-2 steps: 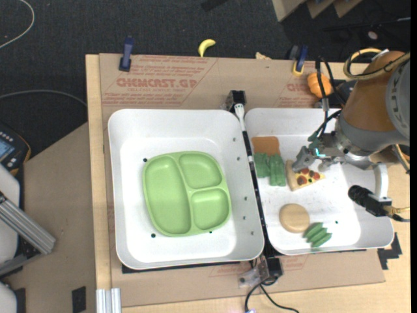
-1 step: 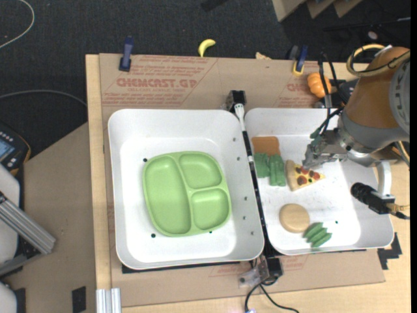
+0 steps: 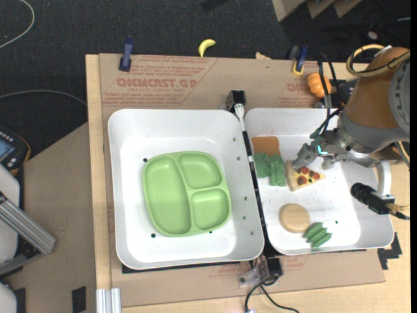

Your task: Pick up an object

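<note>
Toy pizza slice (image 3: 305, 177), tan with red dots, lies in the right white bin (image 3: 365, 235), between green ridged toy pieces (image 3: 270, 168) and the hand (image 3: 310, 156), which hangs just above it; I cannot tell its spread.

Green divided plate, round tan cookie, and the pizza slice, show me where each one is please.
Green divided plastic plate (image 3: 187, 193), camera view, on the ridge where its compartments meet.
Round tan cookie (image 3: 294, 217), camera view, middle of its top face.
Pizza slice toy (image 3: 306, 177), camera view, centre of its topped surface.
</note>
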Controlling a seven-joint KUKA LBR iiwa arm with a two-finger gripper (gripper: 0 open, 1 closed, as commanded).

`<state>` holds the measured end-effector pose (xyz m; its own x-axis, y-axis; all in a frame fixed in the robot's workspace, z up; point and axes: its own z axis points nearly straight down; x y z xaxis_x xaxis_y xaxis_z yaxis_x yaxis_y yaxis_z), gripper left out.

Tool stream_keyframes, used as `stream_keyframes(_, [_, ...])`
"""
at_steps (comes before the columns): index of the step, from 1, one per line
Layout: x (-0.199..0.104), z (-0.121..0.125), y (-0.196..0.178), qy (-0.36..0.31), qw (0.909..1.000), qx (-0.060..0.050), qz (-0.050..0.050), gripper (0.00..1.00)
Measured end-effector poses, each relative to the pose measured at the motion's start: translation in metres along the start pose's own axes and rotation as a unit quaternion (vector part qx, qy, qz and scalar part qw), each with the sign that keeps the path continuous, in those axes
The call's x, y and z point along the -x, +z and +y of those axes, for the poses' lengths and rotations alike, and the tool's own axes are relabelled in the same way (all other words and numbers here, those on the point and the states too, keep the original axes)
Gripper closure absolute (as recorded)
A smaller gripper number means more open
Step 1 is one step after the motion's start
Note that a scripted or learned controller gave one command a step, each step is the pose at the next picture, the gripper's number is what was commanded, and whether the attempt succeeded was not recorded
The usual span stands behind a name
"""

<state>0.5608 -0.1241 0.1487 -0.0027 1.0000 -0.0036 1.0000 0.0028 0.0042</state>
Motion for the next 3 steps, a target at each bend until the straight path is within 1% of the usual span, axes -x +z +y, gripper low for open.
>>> stream_keyframes(1, [0.039,0.025,-0.01,0.002,1.0,0.0,0.0,0.0])
stream_keyframes(2, [0.004,-0.035,0.068,0.002,1.0,-0.007,0.004,0.0])
stream_keyframes(3, [-0.034,-0.081,-0.066,-0.001,1.0,0.002,0.002,0.0])
